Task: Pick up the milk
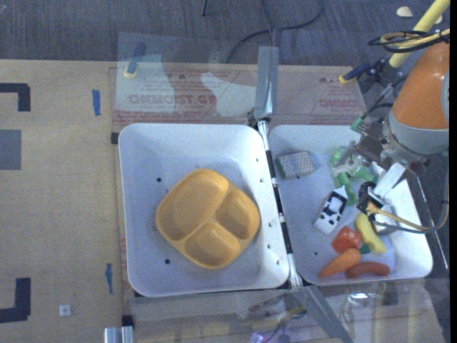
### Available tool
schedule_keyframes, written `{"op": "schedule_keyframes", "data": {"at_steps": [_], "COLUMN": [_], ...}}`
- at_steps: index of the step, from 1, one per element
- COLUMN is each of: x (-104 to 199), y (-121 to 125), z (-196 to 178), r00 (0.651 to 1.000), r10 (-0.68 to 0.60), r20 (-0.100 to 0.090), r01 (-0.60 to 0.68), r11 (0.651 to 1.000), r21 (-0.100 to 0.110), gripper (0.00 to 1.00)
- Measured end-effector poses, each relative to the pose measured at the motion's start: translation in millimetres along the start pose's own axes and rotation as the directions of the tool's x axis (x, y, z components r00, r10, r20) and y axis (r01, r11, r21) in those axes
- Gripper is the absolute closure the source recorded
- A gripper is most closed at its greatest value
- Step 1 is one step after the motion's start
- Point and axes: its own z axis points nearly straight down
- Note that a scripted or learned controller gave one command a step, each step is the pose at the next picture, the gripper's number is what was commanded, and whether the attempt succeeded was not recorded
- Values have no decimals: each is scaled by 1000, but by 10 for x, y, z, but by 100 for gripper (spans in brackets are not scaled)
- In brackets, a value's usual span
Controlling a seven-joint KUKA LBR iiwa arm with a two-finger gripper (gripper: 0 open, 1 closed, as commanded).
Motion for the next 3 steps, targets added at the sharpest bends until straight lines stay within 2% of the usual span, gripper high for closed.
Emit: {"op": "schedule_keyframes", "data": {"at_steps": [1, 2, 3], "x": [105, -46, -271], "y": [-212, 389, -135], "z": [1186, -646, 118], "r00": [987, 999, 998], "r10": [164, 38, -70], "r20": [-2, 1, 0], "r01": [-164, -38, 70], "r11": [987, 999, 998], "r21": [-1, 0, 2], "gripper": [0, 0, 0]}}
